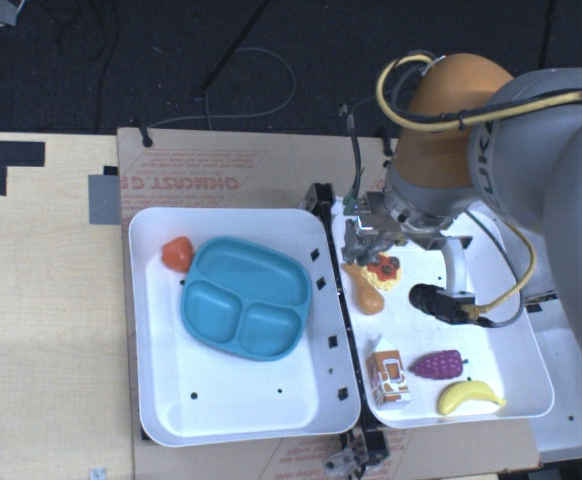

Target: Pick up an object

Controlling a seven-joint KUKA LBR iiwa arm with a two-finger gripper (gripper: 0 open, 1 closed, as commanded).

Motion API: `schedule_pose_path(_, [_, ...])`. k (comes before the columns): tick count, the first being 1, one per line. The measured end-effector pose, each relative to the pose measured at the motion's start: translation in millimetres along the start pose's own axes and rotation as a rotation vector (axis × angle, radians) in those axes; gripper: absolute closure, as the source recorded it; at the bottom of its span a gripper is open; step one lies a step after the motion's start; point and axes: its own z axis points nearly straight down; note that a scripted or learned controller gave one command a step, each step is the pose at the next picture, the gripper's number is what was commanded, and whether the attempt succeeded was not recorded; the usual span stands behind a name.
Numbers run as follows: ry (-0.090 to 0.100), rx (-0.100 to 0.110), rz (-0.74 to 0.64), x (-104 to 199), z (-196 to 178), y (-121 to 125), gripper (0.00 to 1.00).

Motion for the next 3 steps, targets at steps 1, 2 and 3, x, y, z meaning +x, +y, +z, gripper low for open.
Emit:
schedule_pose_path(1, [0.000,0.000,0.000,50.5,10.3,12.4,1.00])
schedule_pose_path(2, [-0.001,0.000,0.000,94.0,6.5,9.3,1.00])
schedule_pose_path(3, [-0.003,0.000,0.001,92.7,6.6,9.2,0.00])
